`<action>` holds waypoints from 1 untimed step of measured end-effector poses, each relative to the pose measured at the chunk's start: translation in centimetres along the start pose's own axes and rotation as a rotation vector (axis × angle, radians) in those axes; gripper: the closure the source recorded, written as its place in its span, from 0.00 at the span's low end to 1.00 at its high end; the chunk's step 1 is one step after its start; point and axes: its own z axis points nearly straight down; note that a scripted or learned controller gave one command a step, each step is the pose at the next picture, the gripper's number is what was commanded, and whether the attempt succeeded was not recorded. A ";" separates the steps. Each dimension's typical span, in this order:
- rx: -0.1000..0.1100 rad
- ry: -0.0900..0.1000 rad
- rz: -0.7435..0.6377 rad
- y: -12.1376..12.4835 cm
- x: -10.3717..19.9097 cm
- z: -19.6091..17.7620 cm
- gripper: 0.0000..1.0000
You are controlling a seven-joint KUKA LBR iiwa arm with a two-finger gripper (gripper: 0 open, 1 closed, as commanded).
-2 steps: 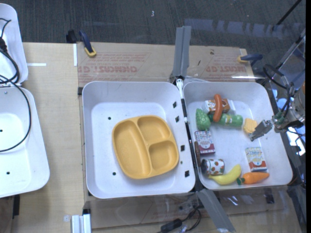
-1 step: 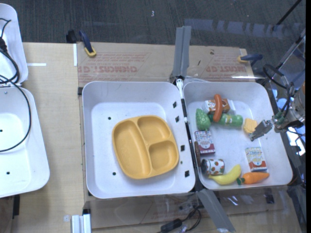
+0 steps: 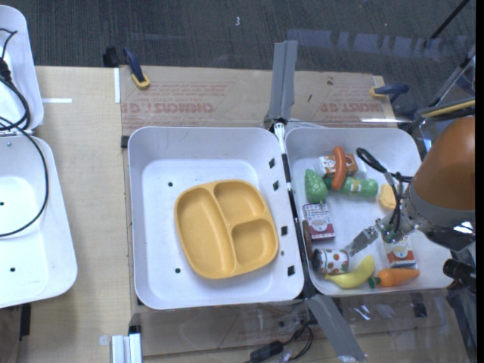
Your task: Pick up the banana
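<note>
From my end the banana [image 3: 352, 274] lies at the front of the right bin [image 3: 302, 203], long axis roughly left-right, right tip curling up toward the carrot [image 3: 396, 276]. The gripper [image 3: 364, 240] hovers just above it, and I can't tell whether the jaws are open.

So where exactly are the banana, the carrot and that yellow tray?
Banana [image 3: 352, 276], camera view, middle of its yellow curve.
Carrot [image 3: 398, 276], camera view, middle of its orange body.
Tray [image 3: 198, 237], camera view, floor of its big compartment.
</note>
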 end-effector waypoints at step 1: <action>0.001 0.001 -0.152 -0.7 -1.2 3.7 0.00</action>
